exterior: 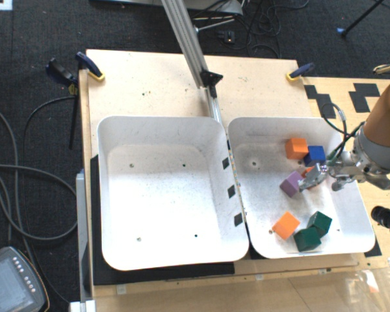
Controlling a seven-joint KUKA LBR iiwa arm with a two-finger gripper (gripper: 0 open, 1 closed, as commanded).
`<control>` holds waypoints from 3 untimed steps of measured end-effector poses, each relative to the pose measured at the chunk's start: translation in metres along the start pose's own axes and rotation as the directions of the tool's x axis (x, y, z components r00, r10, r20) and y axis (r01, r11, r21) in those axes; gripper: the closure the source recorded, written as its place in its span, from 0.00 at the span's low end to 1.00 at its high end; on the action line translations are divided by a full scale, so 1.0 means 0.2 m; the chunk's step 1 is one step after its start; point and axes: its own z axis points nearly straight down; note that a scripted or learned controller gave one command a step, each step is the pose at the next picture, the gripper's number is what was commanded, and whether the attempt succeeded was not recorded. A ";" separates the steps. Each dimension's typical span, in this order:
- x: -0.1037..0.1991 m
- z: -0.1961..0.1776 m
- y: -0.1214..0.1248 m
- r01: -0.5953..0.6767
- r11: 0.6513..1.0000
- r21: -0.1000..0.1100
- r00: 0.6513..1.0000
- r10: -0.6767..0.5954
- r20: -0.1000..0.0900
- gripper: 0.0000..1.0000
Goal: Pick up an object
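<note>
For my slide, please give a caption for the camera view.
Gripper reaches into the right bin, beside a purple block, among orange, blue and green blocks.

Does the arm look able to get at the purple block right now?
Probably yes: the claw is already beside the purple block in the right bin, with nothing lying on top of it.

Arm: being cut off by the right edge, upper links unseen. Fingers: too small for their spacing to be judged. Small red thing: being largely covered by the gripper, shape not being resolved. Handheld screen unit: being cropped at the lower left corner. Counter: near edge being cut by the bottom border.
</note>
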 end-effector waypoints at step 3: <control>-0.01 0.42 0.00 0.000 1.000 -0.009 1.000 0.000 0.002 1.00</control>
